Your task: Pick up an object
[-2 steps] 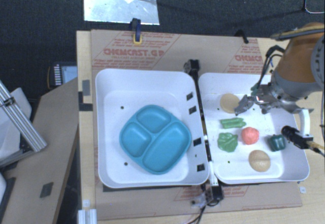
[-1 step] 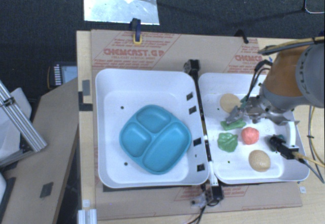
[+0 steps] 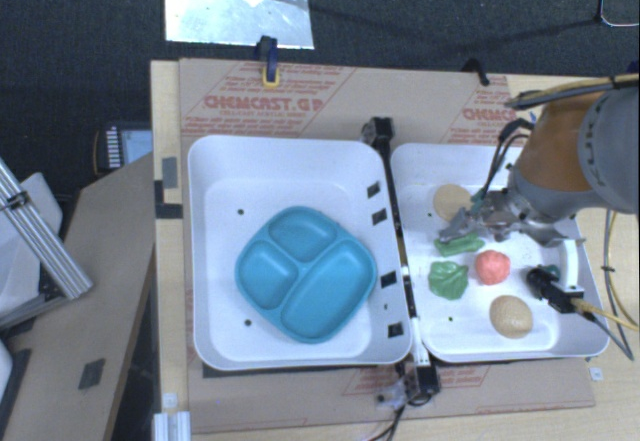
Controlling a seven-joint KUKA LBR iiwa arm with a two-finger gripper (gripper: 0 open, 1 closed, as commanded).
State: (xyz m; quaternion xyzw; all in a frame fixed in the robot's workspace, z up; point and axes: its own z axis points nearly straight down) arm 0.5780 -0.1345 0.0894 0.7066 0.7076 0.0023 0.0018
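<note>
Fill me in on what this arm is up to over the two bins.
The grey arm reaches in from the right, and its gripper is low in the right bin, right at a long green piece. Whether it actually holds that piece is unclear. Around it lie a leafy green item, a red ball, a tan lump and another tan piece. The left bin holds a blue divided plate.

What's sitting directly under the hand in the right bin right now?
A long green piece lies under the hand, poking out to its left. The arm covers the part of the right bin behind it, so anything there is hidden.
</note>
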